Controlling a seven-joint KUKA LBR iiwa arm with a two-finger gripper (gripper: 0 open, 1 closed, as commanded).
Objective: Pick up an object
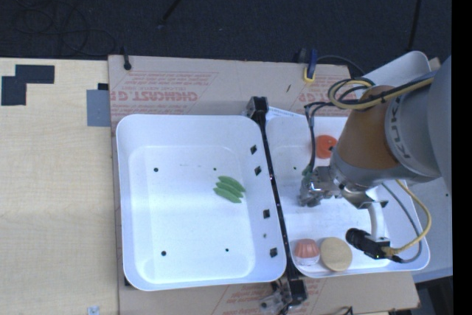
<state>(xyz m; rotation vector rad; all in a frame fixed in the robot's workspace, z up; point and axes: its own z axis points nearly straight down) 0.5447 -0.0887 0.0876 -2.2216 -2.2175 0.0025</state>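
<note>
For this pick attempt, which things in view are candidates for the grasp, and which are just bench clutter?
Job:
gripper, low in the right bin
orange object
pink-and-white object
tan disc
green object, left bin

Lying about:
cardboard sheet
blue-and-yellow clip

Left bin (140, 158) open around green pods (229, 189); arm (383, 140) crowds right bin (413, 262).

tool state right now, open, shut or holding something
tool: low in the right bin; whether it is open, shut or holding anything cannot be told.
</note>
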